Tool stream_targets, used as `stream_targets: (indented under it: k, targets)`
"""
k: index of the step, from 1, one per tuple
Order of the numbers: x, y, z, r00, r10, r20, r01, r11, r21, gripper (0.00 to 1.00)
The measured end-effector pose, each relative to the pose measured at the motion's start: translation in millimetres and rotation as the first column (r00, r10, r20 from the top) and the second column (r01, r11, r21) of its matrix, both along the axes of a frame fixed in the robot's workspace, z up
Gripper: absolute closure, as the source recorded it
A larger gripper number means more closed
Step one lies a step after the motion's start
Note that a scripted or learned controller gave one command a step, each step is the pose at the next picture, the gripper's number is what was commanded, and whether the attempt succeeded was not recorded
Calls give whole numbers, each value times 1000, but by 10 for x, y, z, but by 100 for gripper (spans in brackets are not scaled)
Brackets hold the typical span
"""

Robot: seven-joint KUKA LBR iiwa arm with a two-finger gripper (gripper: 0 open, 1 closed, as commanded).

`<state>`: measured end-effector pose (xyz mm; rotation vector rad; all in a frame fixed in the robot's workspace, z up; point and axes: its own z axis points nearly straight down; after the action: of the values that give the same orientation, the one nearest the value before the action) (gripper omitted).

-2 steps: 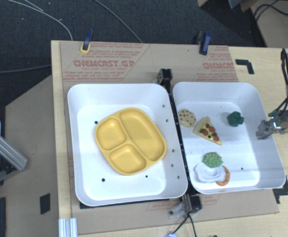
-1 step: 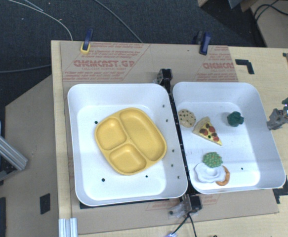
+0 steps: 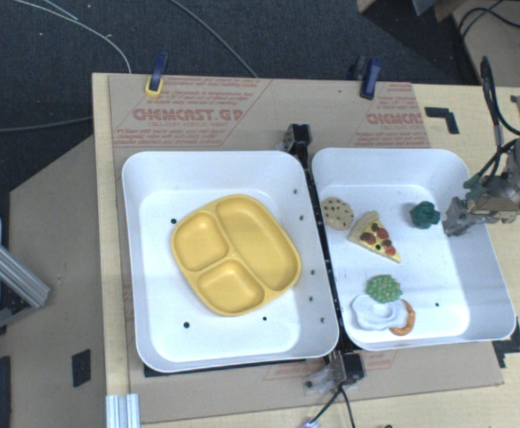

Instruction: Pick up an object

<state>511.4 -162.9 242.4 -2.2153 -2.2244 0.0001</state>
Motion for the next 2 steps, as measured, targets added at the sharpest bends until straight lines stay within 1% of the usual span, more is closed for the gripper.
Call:
stream_targets:
  k: [1, 2]
  targets:
    - [-58, 538, 45, 1000, 1, 0, -1, 1000, 1, 100]
    - [62, 1055, -38, 1000, 1, -1, -1, 1000, 1, 100]
